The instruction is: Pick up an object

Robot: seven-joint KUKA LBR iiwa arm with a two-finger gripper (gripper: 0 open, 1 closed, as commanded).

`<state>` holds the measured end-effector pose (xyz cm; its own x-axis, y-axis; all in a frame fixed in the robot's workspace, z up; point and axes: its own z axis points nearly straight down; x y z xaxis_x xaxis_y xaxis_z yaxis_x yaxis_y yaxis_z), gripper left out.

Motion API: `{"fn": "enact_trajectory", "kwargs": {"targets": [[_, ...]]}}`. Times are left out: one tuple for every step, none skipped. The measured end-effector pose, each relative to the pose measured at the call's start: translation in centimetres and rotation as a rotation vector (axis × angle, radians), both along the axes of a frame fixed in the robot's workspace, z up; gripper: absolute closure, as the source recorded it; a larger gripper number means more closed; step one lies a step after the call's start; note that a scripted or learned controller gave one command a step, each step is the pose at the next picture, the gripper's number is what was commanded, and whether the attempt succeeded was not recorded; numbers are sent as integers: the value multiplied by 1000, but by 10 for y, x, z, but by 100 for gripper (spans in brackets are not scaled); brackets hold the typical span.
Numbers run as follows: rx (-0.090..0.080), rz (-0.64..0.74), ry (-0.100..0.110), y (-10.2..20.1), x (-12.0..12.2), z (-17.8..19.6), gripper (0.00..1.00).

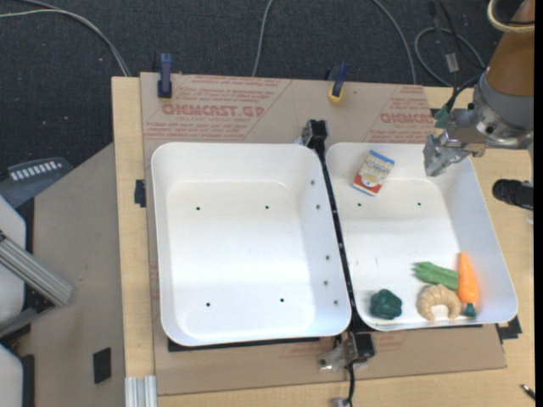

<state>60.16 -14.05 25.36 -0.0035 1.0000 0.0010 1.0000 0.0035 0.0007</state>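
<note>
A small white carton with red and blue print lies tilted near the back of the right bin. Its writing is too small to read. The gripper hangs over the bin's back right corner, holding nothing. I cannot tell its state. A carrot, croissant, green pepper and broccoli sit in front. The board behind has red print, too blurred to read.

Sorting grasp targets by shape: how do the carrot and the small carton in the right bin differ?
The carrot is orange, long and tapered; the small carton is boxy, white with red and blue print. The carrot lies at the bin's near right corner beside other toy food; the carton sits alone by the far wall. Both rest in the right bin.
</note>
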Motion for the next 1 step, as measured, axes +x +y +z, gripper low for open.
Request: {"fn": "enact_trajectory", "kwargs": {"targets": [[0, 1, 1, 59, -10, -9, 100]]}}
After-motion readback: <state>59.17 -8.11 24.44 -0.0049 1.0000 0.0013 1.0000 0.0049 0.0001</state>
